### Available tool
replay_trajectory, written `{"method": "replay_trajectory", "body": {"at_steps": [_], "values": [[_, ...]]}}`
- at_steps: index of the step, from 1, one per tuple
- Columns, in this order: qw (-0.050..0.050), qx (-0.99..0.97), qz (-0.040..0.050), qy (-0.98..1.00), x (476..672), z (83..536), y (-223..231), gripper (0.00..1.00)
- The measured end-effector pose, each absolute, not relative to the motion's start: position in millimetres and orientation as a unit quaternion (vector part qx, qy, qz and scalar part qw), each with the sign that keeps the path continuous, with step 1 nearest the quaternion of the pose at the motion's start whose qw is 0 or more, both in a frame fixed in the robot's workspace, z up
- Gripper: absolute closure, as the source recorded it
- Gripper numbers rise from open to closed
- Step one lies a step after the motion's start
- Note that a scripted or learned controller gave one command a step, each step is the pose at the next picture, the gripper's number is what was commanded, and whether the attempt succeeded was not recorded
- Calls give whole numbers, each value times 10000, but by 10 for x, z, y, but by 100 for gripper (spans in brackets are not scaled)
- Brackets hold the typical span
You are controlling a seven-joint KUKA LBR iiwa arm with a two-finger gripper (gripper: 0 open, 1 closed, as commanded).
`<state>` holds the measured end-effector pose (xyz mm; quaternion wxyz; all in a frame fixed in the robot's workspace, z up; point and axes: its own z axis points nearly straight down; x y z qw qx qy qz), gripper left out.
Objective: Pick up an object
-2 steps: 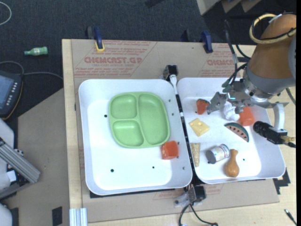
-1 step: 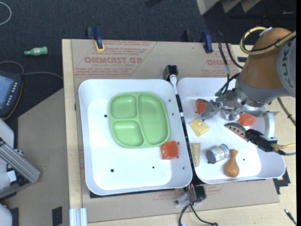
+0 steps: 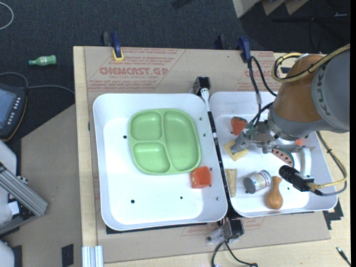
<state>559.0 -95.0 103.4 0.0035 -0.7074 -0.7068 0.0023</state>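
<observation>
Arm reaches over the right bin, well right of the left bin and its green divided plate. Gripper is low in the right bin, touching a pale yellow block; finger opening cannot be told, nor any hold. Below it lie a metal can and a tan gourd; an orange block sits to its lower left.
</observation>
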Motion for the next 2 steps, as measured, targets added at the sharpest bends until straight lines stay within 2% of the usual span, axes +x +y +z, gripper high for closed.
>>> {"method": "replay_trajectory", "body": {"at_steps": [1,2], "values": [[22,-7072,11,-7070,5583,831,-943,0],[2,-7075,-1,-7067,5593,951,-946,100]]}}
